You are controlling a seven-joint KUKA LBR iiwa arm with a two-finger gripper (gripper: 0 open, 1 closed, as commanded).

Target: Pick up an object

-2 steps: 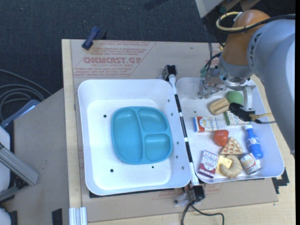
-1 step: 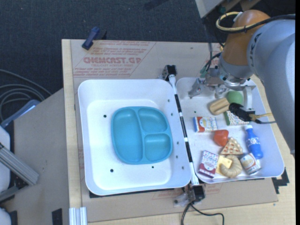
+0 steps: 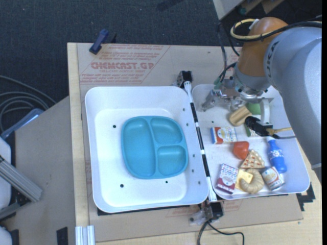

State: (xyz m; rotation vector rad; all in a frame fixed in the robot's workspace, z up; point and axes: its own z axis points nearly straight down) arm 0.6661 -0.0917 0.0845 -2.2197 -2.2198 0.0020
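Gripper (image 3: 240,102): low over right bin (image 3: 301,185), finger state impossible to tell. Step, likely: approach. Tan roll (image 3: 238,116) just below. Next: descend, close squarely.

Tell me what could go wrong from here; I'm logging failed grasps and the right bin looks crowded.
1. The gripper sits low at the far end of the right bin, so it may bump that wall.
2. The tan bread-like piece lies right beside a dark green item, so a grasp might nudge or catch both.
3. The waffle, bagel and small can crowd together, so picking one could shift the others.
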